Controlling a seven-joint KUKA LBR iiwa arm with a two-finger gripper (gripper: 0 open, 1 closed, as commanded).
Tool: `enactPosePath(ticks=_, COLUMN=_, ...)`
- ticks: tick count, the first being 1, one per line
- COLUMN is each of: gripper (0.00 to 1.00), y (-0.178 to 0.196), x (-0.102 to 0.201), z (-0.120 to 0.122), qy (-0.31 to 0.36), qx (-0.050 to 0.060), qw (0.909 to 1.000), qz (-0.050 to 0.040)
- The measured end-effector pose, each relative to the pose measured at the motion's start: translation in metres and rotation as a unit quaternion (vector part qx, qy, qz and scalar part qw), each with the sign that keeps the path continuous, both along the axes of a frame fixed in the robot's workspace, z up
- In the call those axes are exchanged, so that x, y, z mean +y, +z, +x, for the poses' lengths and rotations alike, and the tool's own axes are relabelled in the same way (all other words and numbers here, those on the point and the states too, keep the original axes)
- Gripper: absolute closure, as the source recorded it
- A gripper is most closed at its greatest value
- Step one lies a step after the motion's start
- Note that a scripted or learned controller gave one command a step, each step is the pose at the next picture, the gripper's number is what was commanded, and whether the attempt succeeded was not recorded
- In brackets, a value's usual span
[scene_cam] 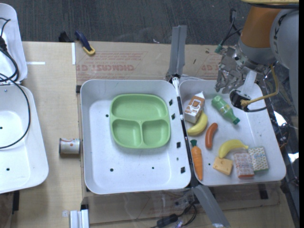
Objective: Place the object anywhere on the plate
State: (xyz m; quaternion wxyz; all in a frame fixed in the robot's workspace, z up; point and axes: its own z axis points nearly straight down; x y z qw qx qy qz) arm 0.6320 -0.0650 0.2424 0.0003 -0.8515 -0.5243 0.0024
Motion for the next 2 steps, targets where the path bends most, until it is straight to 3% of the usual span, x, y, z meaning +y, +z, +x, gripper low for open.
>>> enactPosePath(ticks=1, gripper=1.00, y=-0.053, x=0.013, z=-0.064, qy=0.069, qx=0.001, qw=0.9976, qz=0.0011)
enactPosePath(ticks=2, gripper=1.00, y=-0.027, x=0.107, z=-0.026, qy=0.093, qx=-0.001, qw=0.9957, qz=0.0007)
